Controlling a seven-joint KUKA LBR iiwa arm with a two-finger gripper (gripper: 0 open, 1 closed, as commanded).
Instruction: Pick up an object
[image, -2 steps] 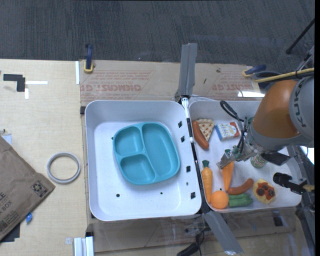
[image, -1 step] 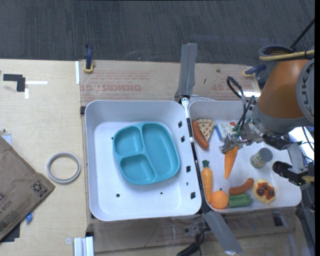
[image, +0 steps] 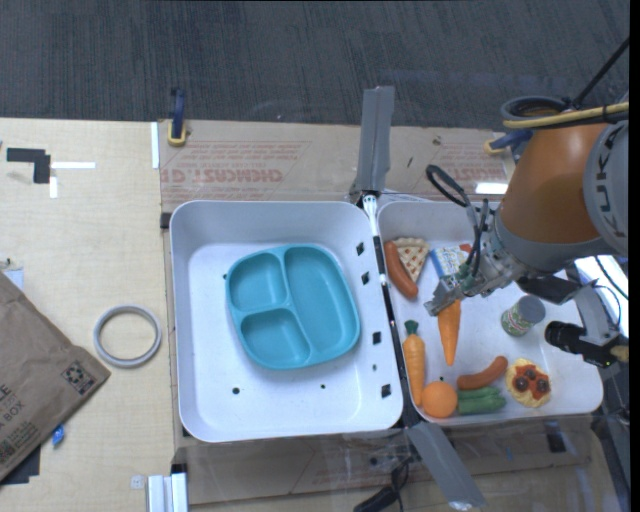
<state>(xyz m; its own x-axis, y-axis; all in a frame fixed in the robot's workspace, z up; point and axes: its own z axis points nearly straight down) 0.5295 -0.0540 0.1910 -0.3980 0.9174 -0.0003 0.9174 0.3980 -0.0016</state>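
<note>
Gripper: the gripper (image: 447, 298) hangs low in the right bin (image: 585, 398), near its left half; whether it is wide, narrow or closed on anything cannot be told at this size.
Arm: the grey arm with its orange band (image: 555, 185) reaches in from the right, over the far part of the right bin.
Nearest object: a carrot (image: 450, 332) lies just below the gripper, its thick end touching or just beside the tool.
Other candidates: a second carrot (image: 414, 362) by the bin's left wall, an orange (image: 438, 399), a sausage (image: 482, 374), a green vegetable (image: 481, 401), a small can (image: 520, 317), a pizza slice (image: 410, 257).
Left bin: the left bin (image: 200, 400) carries a blue divided plate (image: 291, 305).
Bench: a tape ring (image: 127, 335) lies to the far left.
Progress: by this view nothing is lifted; the approach looks done, while gripping and raising remain.
</note>
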